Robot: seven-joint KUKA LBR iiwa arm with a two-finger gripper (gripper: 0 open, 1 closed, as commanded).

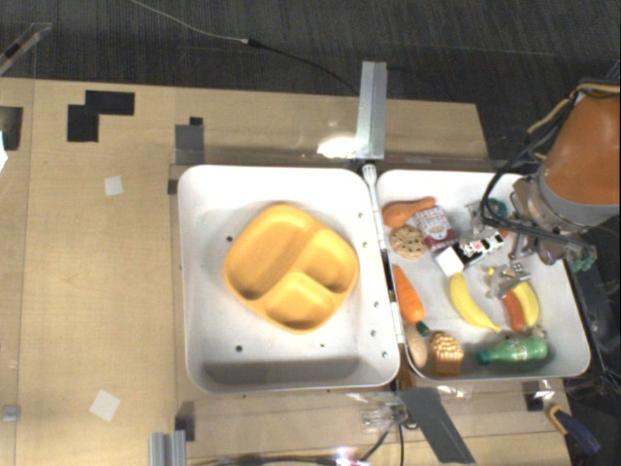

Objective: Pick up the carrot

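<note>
The carrot point(409, 295) lies in the right bin point(578, 357), tight against its left wall at centre-right of the frame: a smooth, tapered orange piece, pointing up-left, with a dark green stub at its lower end. Just below it sits a knobbly tan-brown item point(446, 351), and a round speckled cookie point(408, 243) rests just above its tip. An orange-brown sausage shape point(408, 211) lies at the bin's upper left, beside a crinkly red-and-white packet point(436, 223). A glossy yellow banana point(470, 303) curves through the middle, with a green bottle point(512, 351) lying flat along the lower edge.

The gripper point(511, 272) hangs over the right half of that bin, well apart from the carrot, right above a small yellow-and-red piece point(521, 308). Whether its metal tips are spread or closed, I cannot tell, and nothing visibly sits between them.

Over in the left bin point(204, 357), a moulded yellow sectioned plate point(289, 265) sits in the centre, matte and rounded, tilted diagonally.
</note>
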